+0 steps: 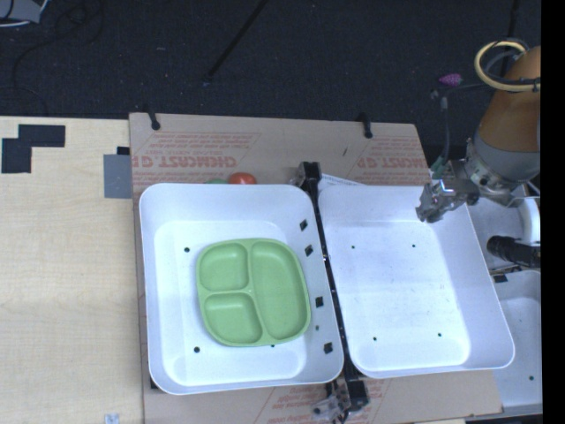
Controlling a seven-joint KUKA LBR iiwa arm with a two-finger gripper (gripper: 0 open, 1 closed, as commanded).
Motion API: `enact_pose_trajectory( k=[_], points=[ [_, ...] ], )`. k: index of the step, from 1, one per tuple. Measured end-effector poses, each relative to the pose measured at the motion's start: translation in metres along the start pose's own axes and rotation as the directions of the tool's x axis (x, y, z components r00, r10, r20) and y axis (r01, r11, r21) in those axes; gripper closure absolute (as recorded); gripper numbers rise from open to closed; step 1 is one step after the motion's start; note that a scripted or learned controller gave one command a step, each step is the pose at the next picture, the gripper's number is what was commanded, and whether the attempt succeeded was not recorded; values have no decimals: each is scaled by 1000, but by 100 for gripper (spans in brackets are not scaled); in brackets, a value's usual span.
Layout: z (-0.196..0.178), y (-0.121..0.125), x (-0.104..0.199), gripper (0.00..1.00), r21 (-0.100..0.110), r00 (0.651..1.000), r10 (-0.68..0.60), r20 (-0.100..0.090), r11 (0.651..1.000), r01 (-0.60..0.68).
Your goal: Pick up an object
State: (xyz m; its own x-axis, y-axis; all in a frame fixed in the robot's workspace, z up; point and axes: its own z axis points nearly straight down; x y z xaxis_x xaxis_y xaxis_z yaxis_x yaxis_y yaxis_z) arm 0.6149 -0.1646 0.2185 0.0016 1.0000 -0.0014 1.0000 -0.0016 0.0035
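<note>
The gripper (pixel 432 203) hangs over the far right corner of the right bin (pixel 415 360), whether spread or pressed together cannot be told; well to its left, nearer the camera, a green divided plate (pixel 253 291) lies flat in the left bin (pixel 168 237); a small red object (pixel 242 179) sits beyond that bin's far rim.

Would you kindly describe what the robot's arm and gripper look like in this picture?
The arm has a rounded orange section above a grey wrist segment. A yellowish cable loops near its top. The gripper is a small, metallic grey assembly.
</note>
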Motion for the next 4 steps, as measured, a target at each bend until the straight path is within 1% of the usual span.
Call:
enact_pose_trajectory(
  k=[1, 2, 3, 4],
  points=[
    [-36, 0, -1, 100, 2, 1000, -2, -1, 1000, 3],
    [-37, -12, 44, 100, 7, 1000, -5, -3, 1000, 5],
    [-23, -28, 94, 100, 9, 1000, -5, -4, 1000, 5],
    [-19, -43, 134, 100, 9, 1000, -4, -3, 1000, 4]
  ],
)
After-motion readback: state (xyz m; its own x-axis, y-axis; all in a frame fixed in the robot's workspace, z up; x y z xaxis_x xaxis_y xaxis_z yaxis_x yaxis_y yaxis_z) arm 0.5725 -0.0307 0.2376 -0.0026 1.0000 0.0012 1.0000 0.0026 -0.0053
